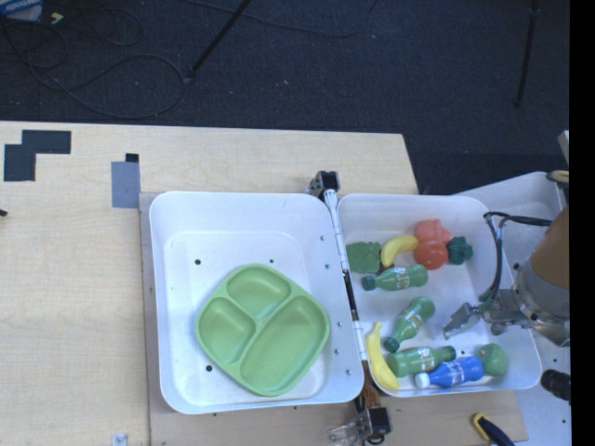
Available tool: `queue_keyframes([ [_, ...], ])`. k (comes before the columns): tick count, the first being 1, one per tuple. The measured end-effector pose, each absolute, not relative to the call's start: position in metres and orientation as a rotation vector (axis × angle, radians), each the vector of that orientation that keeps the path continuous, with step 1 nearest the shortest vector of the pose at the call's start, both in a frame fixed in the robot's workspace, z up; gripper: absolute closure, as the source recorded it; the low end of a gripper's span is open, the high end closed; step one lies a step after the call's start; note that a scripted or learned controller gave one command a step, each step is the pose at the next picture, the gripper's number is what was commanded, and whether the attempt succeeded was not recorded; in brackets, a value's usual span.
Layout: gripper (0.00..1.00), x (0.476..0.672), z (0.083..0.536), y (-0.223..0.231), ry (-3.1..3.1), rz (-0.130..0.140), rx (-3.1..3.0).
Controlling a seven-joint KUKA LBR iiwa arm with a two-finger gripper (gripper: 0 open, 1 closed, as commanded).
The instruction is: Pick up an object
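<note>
White plastic forms both shallow bins on my tabletop point(74, 277), a pale wood-grain board. The left bin point(177, 221) holds a green divided plate point(263, 328) with three compartments, lying flat. The right bin point(446, 207) holds every candidate for the pick: a green block toy point(363, 255) near the divider, a small yellow banana point(399, 247), a red-orange round toy point(431, 242) with a dark green piece point(458, 250) touching its right side, three green bottles point(397, 278) lying at different angles, a blue bottle point(453, 373) along the near wall, and a longer yellow banana point(378, 360) beside the divider.

My end effector point(472, 318) sits low over the right part of that bin, its metal fingers point(459, 321) spread apart with nothing between them. It is near the blue bottle and the middle green bottle, touching neither as far as I can judge.

Progress, by my reading: approach only. No object is grasped or lifted; choosing a target, closing on it and raising it all remain.

Beyond the tabletop lies dark blue carpet point(372, 72) crossed by black cables point(121, 54), with a thin stand leg running diagonally. Dark grey tape patches point(37, 151) mark the board's far left.
</note>
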State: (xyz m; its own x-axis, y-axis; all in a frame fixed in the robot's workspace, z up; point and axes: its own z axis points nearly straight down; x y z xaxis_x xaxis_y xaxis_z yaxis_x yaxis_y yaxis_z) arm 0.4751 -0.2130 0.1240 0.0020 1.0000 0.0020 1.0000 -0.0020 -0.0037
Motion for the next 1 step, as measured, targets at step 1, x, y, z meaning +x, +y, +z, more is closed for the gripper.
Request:
queue_keyframes([
  [1, 0.00, 0.4753, 0.0971, -0.1805, -2.218, 0.002, -2.217],
])
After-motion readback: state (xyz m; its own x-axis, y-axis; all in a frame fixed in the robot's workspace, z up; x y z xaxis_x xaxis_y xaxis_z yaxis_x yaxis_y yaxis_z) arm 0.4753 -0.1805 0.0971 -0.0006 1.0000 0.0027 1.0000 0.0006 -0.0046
